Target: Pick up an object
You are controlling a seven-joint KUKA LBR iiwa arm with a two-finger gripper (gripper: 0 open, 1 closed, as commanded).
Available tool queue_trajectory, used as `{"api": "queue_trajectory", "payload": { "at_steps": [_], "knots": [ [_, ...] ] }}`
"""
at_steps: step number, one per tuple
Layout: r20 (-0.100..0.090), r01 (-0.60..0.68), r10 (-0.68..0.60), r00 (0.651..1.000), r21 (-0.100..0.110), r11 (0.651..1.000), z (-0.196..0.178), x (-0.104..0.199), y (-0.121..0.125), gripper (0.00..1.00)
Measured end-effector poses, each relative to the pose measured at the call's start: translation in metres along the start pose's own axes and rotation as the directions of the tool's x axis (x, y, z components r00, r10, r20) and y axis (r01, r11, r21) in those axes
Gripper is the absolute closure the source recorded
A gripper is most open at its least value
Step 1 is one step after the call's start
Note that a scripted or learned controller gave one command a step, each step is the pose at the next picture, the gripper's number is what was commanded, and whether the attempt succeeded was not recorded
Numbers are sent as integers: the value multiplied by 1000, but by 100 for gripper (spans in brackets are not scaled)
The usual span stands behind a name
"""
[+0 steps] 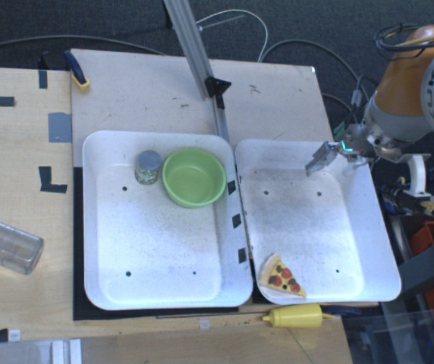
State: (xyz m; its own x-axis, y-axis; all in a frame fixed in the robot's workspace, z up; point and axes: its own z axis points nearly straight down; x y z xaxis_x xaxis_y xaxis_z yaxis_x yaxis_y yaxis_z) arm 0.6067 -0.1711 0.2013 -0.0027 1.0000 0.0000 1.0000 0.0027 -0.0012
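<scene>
On the tabletop (141,89) sit two white bins side by side. Far in the left bin (103,279) are one small can (148,167) and, just right of it, one green bowl (194,177). At the near left corner of the right bin (369,271) lies one pizza slice (281,276). One yellow bottle (294,316) lies just outside its near rim. Over that bin's far right part hangs the gripper (319,160); whether the jaws are apart or together I cannot tell.

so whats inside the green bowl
The green bowl in the left bin shows a bare green inside. A small can stands beside it; the bin floor under the bowl is covered.
</scene>
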Motion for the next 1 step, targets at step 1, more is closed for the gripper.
{"api": "queue_trajectory", "payload": {
  "at_steps": [1],
  "knots": [
    [0,-1,1,1000,5,1000,50,8,-8,0]
  ]
}}
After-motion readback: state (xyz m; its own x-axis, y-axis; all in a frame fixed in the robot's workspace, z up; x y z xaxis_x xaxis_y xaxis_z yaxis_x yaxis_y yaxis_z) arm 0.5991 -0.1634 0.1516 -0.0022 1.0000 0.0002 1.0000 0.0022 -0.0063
